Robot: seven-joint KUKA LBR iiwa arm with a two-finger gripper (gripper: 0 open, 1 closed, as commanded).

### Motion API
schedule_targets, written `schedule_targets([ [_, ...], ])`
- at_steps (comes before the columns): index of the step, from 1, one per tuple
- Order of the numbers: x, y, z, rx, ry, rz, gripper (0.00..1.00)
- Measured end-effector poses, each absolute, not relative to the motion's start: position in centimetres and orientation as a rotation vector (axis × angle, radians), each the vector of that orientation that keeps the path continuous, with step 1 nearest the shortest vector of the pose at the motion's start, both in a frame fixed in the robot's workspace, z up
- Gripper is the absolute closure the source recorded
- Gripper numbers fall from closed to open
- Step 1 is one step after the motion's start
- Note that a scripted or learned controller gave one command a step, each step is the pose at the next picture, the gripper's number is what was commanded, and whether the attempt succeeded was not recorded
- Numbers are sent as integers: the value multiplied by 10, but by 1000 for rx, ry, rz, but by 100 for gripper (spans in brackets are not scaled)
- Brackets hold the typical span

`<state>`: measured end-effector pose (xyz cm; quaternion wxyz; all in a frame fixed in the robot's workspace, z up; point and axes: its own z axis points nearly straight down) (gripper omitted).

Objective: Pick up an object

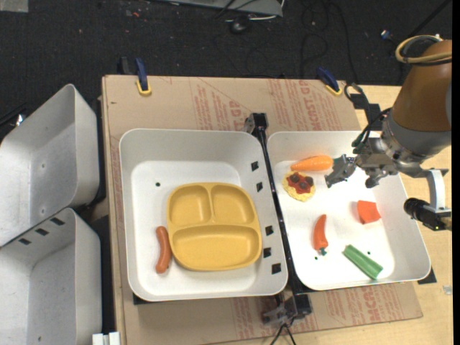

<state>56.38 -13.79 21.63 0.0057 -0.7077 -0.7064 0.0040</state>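
Fingers [357,169] hang spread and ungripping over the right bin's [413,214] bare floor, between carrot [312,163] and orange block [367,211].

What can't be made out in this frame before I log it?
- End effector: dark and small over the right bin; whether it is open or shut is unclear, and so is its height above the carrot.
- Arm: cut off by the right edge past the orange band.
- Tart-like piece: too small to identify its topping.
- Sausage: whether it touches the yellow tray is unclear.
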Motion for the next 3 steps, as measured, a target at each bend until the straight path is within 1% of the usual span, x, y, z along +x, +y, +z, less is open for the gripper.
schedule_targets([
  [1,567,-138,223,-2220,-2222,0,0],
  [2,566,-141,180,-2220,-2217,5,0],
  [3,566,-147,118,-2220,-2215,6,0],
])
